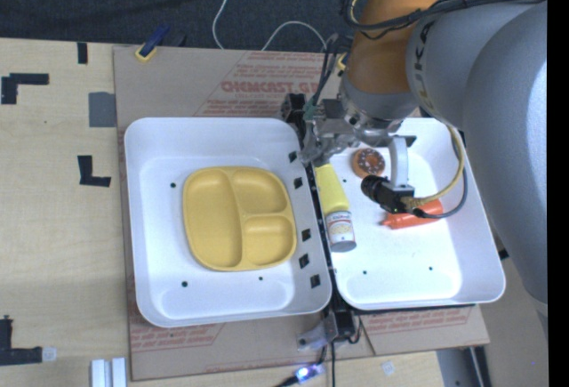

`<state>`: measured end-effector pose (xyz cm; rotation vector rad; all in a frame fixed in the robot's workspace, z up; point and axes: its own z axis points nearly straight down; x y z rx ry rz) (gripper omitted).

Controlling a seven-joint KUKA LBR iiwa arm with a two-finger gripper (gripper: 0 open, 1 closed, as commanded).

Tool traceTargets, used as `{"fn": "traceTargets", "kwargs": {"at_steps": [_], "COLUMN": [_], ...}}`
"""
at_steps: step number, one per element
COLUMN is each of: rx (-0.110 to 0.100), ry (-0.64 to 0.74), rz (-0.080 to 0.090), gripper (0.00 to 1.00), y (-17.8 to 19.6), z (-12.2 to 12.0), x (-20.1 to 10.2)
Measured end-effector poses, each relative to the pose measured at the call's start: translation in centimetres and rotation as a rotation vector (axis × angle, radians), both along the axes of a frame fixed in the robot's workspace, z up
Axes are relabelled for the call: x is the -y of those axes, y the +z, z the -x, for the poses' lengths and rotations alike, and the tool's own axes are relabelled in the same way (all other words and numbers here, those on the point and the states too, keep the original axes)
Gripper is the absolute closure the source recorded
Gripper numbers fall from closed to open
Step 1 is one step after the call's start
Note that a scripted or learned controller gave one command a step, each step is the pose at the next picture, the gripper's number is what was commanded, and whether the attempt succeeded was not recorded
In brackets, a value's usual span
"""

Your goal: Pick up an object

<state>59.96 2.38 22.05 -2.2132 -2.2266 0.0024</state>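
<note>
Arm low over the bin divide

Arm (462,83) reaches in from the right, and the end effector (324,141) hangs right at the wall between the two bins. How wide it stands, I cannot tell. Just below it lies a yellow bottle (332,203) along the right bin's (444,283) left side. A round brown piece (368,163) and an orange item (413,214) sit nearby. A yellow divided tray (238,218) rests in the left bin (151,198).

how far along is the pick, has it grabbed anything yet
Done: the arm is over the right bin, with the gripper low at the top end of the yellow bottle. In hand: nothing visibly; the bottle lies flat by the bins' shared edge. Left: grasp and lift. The yellow tray sits untouched in the left bin.
</note>
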Motion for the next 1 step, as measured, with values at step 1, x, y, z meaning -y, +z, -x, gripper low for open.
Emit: {"fn": "traceTargets", "kwargs": {"at_steps": [1], "rx": [0.001], "ry": [0.001], "rz": [0.0], "gripper": [1.0], "y": [-0.65], "z": [-1.03], "x": [-5.3]}}
